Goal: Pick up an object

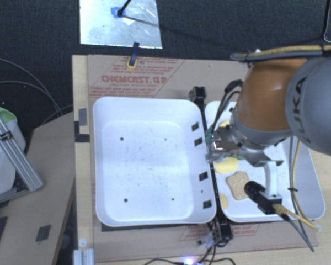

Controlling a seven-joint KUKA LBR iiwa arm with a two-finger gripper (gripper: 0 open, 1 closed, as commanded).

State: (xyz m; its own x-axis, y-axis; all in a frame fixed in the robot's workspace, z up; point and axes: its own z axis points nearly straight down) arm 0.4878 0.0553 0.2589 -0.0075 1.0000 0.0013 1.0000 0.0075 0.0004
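Yellow obj [228, 165] just under hand [220, 148]; right bin [314, 203].

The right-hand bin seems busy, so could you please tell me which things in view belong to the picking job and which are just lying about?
Belonging to the job:
- hand, low over the right bin
- yellow round piece
- tan toast-like piece

Just lying about:
- left bin
- foil sheet
- cardboard base

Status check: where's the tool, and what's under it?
Arm over right bin, tool hidden beneath the wrist. Yellow pieces and a tan piece lie in that bin by its left wall. Nothing seen held. Left bin not involved.
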